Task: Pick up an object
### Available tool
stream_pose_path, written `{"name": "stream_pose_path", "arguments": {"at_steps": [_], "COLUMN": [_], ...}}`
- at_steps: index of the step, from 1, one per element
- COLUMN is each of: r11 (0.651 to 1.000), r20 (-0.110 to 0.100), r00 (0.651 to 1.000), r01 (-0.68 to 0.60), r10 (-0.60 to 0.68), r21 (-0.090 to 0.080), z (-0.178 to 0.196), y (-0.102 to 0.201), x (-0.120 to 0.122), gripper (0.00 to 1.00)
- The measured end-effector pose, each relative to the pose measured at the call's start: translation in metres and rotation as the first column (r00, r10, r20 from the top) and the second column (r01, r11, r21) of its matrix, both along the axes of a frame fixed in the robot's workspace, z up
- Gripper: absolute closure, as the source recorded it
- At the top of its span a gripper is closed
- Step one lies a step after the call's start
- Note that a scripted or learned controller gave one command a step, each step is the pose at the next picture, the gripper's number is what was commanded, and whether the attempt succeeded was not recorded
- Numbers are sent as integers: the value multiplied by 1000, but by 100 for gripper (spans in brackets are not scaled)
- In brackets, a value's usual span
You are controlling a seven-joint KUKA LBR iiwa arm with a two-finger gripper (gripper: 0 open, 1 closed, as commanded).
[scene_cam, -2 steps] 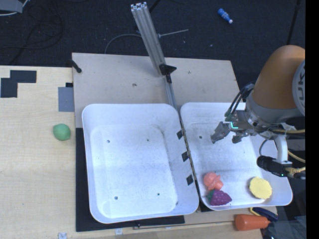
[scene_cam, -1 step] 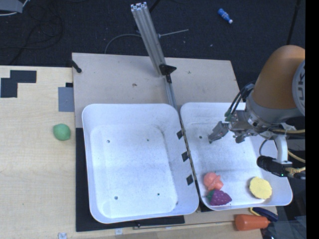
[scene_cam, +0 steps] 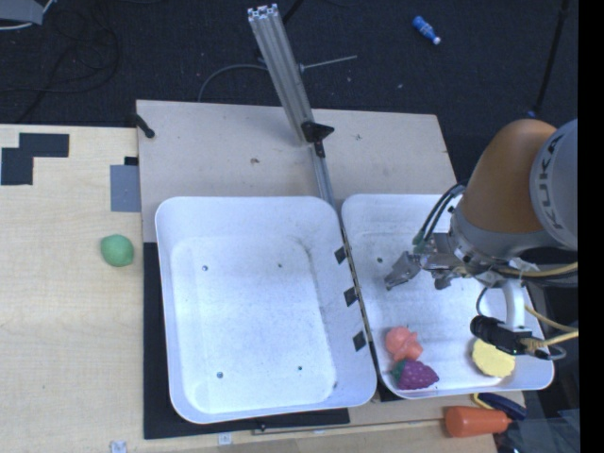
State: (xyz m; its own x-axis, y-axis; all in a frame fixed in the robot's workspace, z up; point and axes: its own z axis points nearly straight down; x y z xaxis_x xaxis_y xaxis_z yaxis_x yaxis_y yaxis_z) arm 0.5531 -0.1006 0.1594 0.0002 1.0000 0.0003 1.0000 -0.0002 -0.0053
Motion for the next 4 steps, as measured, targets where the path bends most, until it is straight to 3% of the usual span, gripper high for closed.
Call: {"name": "stream_pose_path", "arguments": {"at_steps": [1,2,3,4], "r11": [1000,1000,1000,1000], "r20": [0,7,9,10], "r00": [1000,1000,1000,1000], "r01": [-1,1,2,0], "r10": [1,-1,-2,0], "r21": [0,-1,-1,-1], "z": [-62,-67,-56,2], "y": [-1,-2,-3,5], "x": [3,3,4,4], "gripper": [0,0,100,100]}}
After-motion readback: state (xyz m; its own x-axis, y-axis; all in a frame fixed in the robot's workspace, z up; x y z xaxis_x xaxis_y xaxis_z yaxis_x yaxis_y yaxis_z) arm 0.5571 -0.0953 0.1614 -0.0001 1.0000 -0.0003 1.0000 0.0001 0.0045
